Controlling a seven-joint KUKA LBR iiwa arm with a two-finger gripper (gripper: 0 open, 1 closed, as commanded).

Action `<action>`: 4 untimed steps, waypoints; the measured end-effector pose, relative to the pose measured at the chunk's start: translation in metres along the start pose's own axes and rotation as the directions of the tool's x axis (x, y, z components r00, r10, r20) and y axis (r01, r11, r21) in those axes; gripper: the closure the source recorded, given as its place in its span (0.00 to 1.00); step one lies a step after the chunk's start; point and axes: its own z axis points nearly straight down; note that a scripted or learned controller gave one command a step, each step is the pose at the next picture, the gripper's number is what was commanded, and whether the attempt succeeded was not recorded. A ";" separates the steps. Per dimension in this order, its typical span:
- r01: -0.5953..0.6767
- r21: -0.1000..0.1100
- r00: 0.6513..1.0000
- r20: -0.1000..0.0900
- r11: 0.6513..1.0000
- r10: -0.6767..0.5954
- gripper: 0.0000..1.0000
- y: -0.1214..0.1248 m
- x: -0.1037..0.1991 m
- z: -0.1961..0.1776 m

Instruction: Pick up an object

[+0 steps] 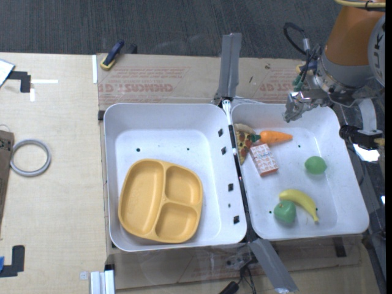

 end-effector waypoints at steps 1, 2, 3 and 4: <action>-0.019 0.002 1.000 -0.001 1.000 0.019 1.00 0.014 0.043 0.054; -0.098 -0.001 0.995 0.000 0.995 0.098 1.00 0.033 -0.028 -0.067; -0.105 0.003 0.995 -0.001 0.995 0.105 1.00 0.038 0.014 0.018; 0.189 0.002 0.982 -0.002 0.982 -0.189 1.00 0.049 0.130 0.052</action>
